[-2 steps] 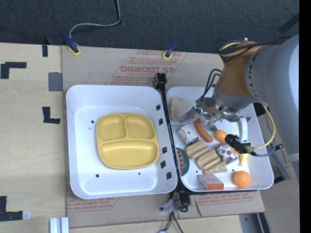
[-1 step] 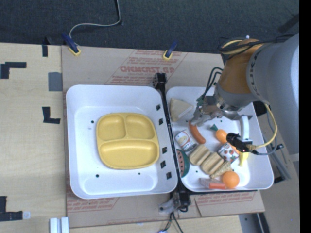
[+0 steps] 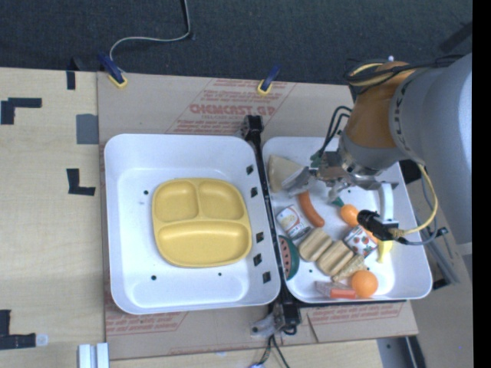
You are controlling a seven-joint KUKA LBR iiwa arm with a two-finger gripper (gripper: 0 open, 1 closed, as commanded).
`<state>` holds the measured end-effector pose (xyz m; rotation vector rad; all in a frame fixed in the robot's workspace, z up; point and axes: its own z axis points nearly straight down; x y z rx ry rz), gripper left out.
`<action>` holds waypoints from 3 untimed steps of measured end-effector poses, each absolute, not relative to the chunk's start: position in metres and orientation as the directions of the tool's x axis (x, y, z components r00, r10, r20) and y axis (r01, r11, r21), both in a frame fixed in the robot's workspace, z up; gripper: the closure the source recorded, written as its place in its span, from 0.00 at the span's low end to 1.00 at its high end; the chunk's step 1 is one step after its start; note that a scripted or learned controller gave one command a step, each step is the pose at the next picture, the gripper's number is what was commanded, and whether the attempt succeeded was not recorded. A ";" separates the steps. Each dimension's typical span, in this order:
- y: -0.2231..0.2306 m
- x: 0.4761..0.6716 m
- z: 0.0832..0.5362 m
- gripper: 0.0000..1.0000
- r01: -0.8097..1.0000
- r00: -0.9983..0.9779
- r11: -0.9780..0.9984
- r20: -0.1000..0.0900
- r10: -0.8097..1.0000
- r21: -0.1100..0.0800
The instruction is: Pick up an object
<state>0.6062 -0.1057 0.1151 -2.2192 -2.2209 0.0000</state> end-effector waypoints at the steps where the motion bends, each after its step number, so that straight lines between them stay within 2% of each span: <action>1: -0.100 0.622 0.086 0.00 1.000 0.000 0.000 0.000 1.000 0.000; 2: -0.101 0.622 0.096 1.00 1.000 0.000 0.000 -0.002 1.000 0.003; 3: -0.050 0.506 0.184 1.00 1.000 -0.002 0.002 0.001 1.000 -0.002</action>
